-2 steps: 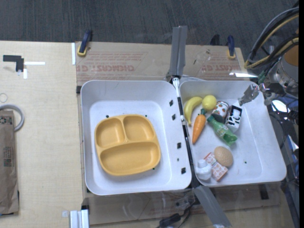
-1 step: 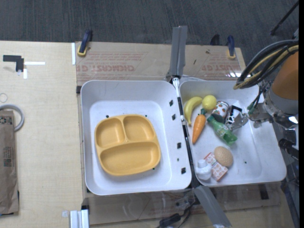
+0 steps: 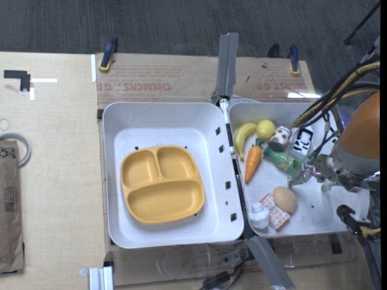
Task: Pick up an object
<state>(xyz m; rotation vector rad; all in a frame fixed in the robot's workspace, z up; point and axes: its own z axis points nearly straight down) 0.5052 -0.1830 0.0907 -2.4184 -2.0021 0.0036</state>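
Observation:
The right bin holds a banana, a lemon, a carrot, a green bottle, a tan egg-shaped piece, a red-and-white packet and a small white bottle. A white-and-black item and a small round white item lie at the back. My gripper hangs low over this bin, right beside the green bottle's right end. Nothing shows as lifted off the bin floor.
The left bin carries a yellow divided plate. Cardboard with blue clamps lies behind both bins. A brown paper bag rests at the far left. Cables arc above the arm on the right.

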